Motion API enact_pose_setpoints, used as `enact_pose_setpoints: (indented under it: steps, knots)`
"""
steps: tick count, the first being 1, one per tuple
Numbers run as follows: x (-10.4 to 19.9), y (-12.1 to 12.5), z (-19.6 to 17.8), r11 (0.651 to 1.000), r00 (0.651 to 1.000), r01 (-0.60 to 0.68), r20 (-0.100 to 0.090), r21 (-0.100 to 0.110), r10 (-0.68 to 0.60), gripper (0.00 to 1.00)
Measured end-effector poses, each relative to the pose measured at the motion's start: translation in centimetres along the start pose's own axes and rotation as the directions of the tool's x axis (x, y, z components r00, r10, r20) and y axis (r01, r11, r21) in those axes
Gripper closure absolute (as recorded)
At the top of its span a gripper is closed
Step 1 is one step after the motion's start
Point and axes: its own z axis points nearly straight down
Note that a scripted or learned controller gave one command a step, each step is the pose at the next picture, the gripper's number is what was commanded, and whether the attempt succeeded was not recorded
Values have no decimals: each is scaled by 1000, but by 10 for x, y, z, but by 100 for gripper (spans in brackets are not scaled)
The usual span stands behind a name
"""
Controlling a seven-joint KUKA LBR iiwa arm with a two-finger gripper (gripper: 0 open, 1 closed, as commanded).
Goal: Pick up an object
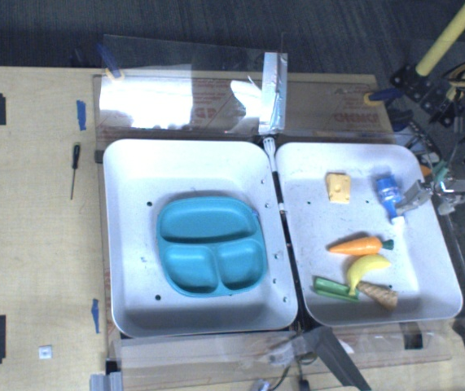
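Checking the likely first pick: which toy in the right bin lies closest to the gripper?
The blue bottle, by the gripper at the right bin's far right.

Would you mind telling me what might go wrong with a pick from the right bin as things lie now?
1. The banana, carrot, green stick and brown piece crowd together, so a grab may catch two or slip.
2. The blue bottle lies near the right bin wall, which could block the claw.

Pale wooden bench [28,243]; dark grey carpet floor [216,10] behind; bright glare on clear sheet [175,100].
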Motion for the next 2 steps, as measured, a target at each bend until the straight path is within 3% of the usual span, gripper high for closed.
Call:
enact_pose_setpoints:
  steps: [1,2]
  knots:
    - [5,-70,63,992,992,-130,-7,8,130,0]
    - [46,17,68,1000,1000,26,0,-2,-26,0]
